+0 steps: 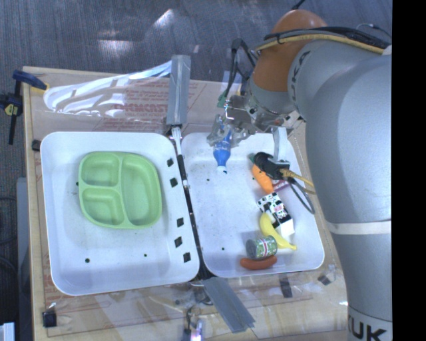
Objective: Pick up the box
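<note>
The rectangular black-and-white printed box [276, 212] lies touching a curved yellow banana [273, 235]; the metallic gripper [222, 148] hangs well apart from the box, and I cannot tell its opening.

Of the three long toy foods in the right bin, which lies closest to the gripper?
The orange carrot, farthest up the white bin, by the gripper; the yellow banana and red sausage lie nearer the front edge.

A pale wooden bench [93, 313] stands on dark grey carpet [80, 20]. Patches of bright light lie on the carpet behind it. A blue clamp [30, 81] grips the bench's far left corner.
</note>
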### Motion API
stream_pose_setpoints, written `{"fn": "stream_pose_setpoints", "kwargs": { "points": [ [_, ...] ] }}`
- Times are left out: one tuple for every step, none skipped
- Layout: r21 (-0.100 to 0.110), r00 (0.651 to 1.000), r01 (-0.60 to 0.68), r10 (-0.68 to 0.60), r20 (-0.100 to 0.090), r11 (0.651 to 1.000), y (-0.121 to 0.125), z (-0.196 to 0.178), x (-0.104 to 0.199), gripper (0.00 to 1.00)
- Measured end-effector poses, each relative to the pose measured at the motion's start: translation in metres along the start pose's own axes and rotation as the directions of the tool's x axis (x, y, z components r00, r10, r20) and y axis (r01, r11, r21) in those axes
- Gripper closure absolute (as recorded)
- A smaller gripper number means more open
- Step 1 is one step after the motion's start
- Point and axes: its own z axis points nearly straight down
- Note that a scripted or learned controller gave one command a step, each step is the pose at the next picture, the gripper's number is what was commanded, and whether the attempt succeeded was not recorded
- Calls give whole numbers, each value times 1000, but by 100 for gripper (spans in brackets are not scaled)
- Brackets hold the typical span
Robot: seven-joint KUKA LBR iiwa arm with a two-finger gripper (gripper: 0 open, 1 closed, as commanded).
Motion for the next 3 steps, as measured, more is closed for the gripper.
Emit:
{"fn": "stream_pose_setpoints", "kwargs": {
  "points": [
    [-2,966,260,-260,3,966,4,-108,-54,100],
    [2,952,305,-305,0,952,-4,23,26,100],
    [4,985,171,-171,0,985,-12,23,83,100]
  ]
}}
